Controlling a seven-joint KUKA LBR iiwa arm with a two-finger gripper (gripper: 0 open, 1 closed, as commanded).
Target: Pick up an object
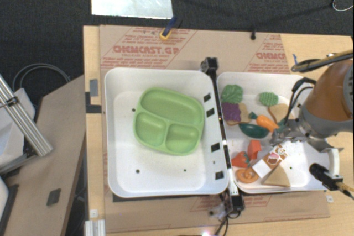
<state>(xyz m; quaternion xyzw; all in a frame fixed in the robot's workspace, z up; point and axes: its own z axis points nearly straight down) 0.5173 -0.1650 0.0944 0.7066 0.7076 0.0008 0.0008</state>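
The right white bin holds several toy foods: a leafy green piece, a purple piece, an orange carrot, a dark green vegetable, a red block and a tan wedge. My gripper hangs low over the middle of this bin, just right of the carrot and dark green vegetable and above a small white-and-red piece. The wrist hides what lies directly under it.
The left white bin holds a green divided plate. A black divider runs between the bins. A dotted green piece and a tan slice lie near the arm. An orange disc sits by the front wall.
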